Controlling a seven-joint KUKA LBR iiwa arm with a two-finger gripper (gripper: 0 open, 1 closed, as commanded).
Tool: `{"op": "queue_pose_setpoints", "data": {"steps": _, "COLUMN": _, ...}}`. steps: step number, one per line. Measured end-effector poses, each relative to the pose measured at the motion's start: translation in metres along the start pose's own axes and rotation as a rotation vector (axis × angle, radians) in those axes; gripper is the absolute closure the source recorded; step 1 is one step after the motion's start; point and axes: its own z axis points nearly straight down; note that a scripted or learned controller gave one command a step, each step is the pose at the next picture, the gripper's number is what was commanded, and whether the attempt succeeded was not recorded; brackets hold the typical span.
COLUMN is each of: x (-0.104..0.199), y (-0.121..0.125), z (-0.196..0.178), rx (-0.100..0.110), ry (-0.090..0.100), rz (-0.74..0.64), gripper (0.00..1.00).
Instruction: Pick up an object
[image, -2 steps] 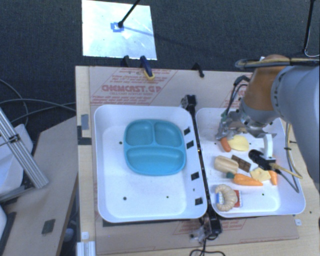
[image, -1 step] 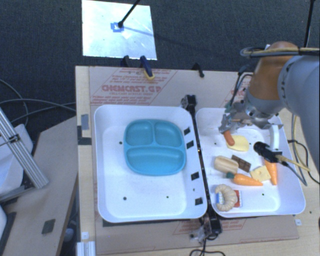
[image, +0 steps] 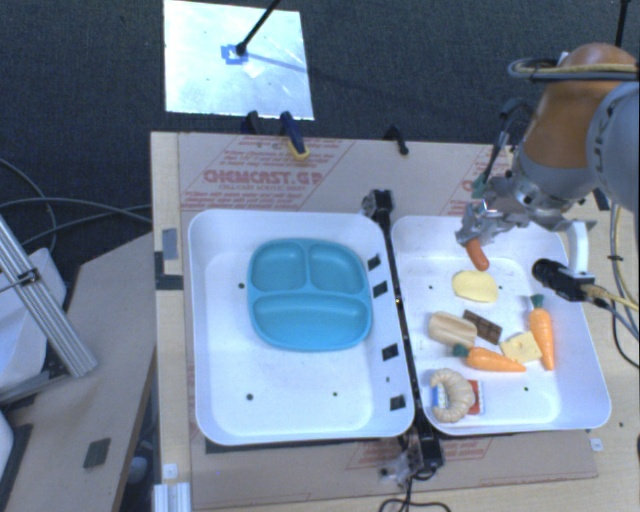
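- The small sausage (image: 478, 256) is reddish-orange, short and rounded at both ends, tilted, near the far edge of the right bin (image: 580, 405).
- The gripper (image: 477, 238) sits right at the sausage's upper end; the fingers look close together about that end, though whether they truly clamp it cannot be told (the wrist hides much of them).
- The right bin also holds a pale yellow potato-like piece (image: 475, 287) just below the sausage, a bread roll (image: 452, 328) with a dark brown chocolate piece (image: 487, 327) beside it, a cheese wedge (image: 520, 348), and a shrimp (image: 450, 393) lying on a red-edged card near the bin's near edge.
- Two carrots: one (image: 543, 337) upright-looking toward the right edge, one (image: 492, 361) lying crosswise toward the middle.
- The left bin (image: 220, 400) holds one blue divided plate (image: 308, 295), with three compartments, toward its far half.
- Two white bins, side by side, touching along the black centre divider.
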Motion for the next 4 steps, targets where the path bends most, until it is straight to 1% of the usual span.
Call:
{"op": "queue_pose_setpoints", "data": {"steps": 1, "x": 0.0, "y": 0.001, "z": -0.018, "rx": 0.002, "ry": 0.001, "rz": 0.0, "gripper": 1.0}}
{"op": "queue_pose_setpoints", "data": {"steps": 2, "x": 0.052, "y": 0.0, "z": -0.028, "rx": 0.004, "ry": 0.002, "rz": -0.005, "gripper": 1.0}}
{"op": "queue_pose_setpoints", "data": {"steps": 3, "x": 0.113, "y": 0.0, "z": -0.031, "rx": 0.004, "ry": 0.003, "rz": -0.006, "gripper": 1.0}}
{"op": "queue_pose_setpoints", "data": {"steps": 4, "x": 0.17, "y": -0.016, "z": -0.03, "rx": 0.007, "ry": 0.004, "rz": -0.006, "gripper": 1.0}}
